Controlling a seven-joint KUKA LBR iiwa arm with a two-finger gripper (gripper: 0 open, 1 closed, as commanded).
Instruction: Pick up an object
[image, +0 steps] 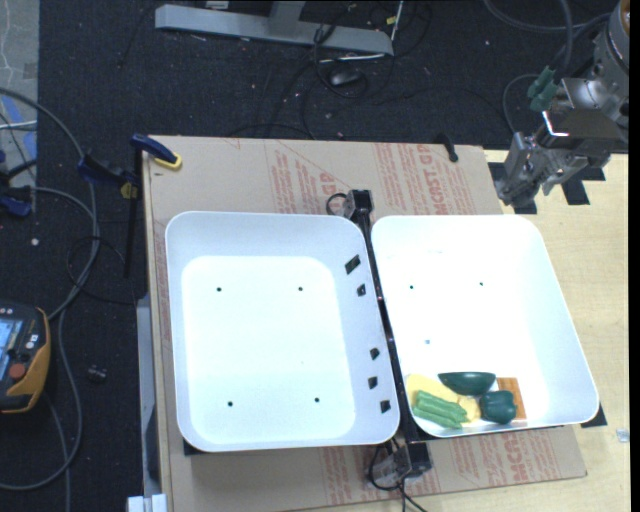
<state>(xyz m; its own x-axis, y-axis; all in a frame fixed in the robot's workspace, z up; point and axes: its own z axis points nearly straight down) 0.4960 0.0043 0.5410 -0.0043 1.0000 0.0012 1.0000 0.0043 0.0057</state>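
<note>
Several small objects lie clustered in the near corner of the right bin (470, 260): a dark green bowl-shaped piece (467, 381), a light green ridged piece (438, 408), a teal lump (498, 406), a pale yellow flat piece (424, 386) and an orange block (511, 386). My gripper (528, 182) hangs beyond the right bin's far right corner, over the cardboard and well away from the cluster. It is open with nothing between its fingers.
The left bin (265, 330) sits beside the right one, with black clips (375, 352) along the shared wall. A blue and yellow clamp (155, 150) rests at the cardboard's far left corner. Cables and a yellow device (22, 358) lie on the dark floor.
</note>
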